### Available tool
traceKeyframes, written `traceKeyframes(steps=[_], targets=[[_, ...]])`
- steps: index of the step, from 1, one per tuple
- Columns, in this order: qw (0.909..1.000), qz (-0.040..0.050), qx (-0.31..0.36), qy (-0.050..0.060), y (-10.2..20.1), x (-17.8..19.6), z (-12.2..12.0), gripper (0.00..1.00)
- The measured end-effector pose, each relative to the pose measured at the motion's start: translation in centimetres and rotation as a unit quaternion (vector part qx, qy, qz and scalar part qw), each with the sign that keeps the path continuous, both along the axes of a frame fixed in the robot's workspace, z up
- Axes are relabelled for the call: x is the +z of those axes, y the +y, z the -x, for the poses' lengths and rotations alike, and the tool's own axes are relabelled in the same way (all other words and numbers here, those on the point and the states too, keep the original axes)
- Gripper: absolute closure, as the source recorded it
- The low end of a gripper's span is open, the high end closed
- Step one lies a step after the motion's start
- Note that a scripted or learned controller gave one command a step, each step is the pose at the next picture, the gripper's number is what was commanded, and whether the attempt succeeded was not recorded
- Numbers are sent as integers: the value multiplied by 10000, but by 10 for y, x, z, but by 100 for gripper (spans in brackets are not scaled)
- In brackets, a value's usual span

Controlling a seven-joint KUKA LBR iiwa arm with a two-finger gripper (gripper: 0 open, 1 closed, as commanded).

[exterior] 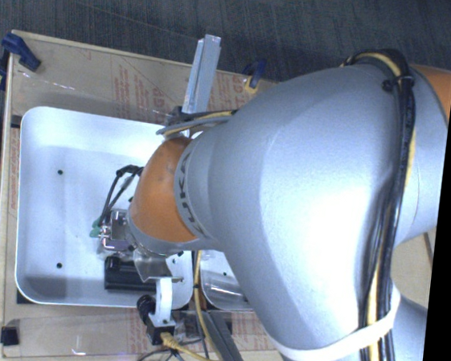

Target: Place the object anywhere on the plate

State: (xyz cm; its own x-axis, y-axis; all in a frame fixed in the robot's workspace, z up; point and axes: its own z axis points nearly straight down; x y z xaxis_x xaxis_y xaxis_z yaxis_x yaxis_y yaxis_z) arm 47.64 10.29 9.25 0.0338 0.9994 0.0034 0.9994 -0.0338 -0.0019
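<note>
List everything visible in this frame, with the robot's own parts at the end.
Left bin: 1, white, left half of the bench.
Right bin: 1, white, a sliver beside the left bin, under the arm.
Bench: 1, tan board, under both bins.
Clamps: 2, blue, at the bench's far edge.
Post: 1, grey metal, upright behind the left bin.
Arm: 1, grey with an orange band, reaching from the right over the left bin.
Gripper: 1, black and metal, low in the left bin near its front wall.
Cables: black and yellow, along the arm.
</note>
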Motion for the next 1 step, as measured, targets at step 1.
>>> traceKeyframes(steps=[1], targets=[[9957, 14, 930, 4, -8, 99, 0, 100]])
